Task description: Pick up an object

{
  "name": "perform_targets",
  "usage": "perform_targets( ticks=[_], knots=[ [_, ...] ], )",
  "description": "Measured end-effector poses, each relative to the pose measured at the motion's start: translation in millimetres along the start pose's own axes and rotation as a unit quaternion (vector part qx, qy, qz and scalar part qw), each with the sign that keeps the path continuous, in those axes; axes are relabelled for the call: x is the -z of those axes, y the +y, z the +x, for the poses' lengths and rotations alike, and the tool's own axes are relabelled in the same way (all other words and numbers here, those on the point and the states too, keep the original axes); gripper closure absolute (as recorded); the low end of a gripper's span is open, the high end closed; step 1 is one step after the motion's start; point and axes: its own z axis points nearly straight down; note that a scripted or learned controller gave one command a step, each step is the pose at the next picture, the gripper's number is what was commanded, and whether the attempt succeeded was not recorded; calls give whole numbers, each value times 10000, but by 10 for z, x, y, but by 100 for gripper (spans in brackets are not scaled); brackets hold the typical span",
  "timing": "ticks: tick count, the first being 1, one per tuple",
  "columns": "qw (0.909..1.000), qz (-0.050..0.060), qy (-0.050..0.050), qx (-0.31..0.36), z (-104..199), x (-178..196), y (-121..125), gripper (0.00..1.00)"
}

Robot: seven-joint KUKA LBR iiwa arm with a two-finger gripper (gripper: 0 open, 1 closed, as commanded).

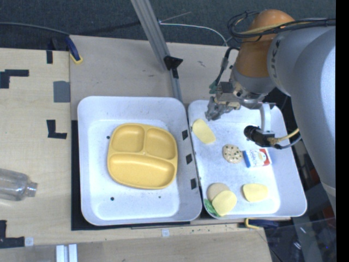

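The gripper (214, 112) hangs low over the far left corner of the right-hand bin (289, 201), its dark fingers pointing down and a little to seven o'clock; from here I cannot tell whether they are parted or pressed together, and nothing shows between them. Just off its tips, toward seven o'clock, lies a pale yellow slab (203, 131) on the bin floor, close to the gripper but whether the two touch I cannot make out. Above the gripper the arm's orange band (259, 42) rises toward one o'clock, with the big grey body of the arm (311, 81) filling the space at three o'clock. Moving outward across the same bin, a speckled cookie (232, 154) sits at about five o'clock from the gripper, and just beside it, to its three o'clock, a small red, white and blue packet (257, 158). Farther toward the near edge — six o'clock from the gripper — a tan round piece (216, 189) lies partly under a yellow piece (224, 202), with a sliver of green (208, 206) at their left edge; another yellow piece (254, 192) rests well apart at their three o'clock. The left-hand bin (92, 146), at nine o'clock, holds a yellow divided tray (143, 156) of three compartments. Out on the bench, a clear plastic bottle (16, 185) lies on its side at the far left, and a slanted metal rail (150, 26) runs up toward eleven o'clock.
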Motion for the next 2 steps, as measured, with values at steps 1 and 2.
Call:
perform_targets(
  ticks=[1, 2],
  knots=[
    [10000, 18, 8, 21, 519, 0, -197, 100],
    [10000, 19, -5, -5, 502, 1, -301, 100]
  ],
)
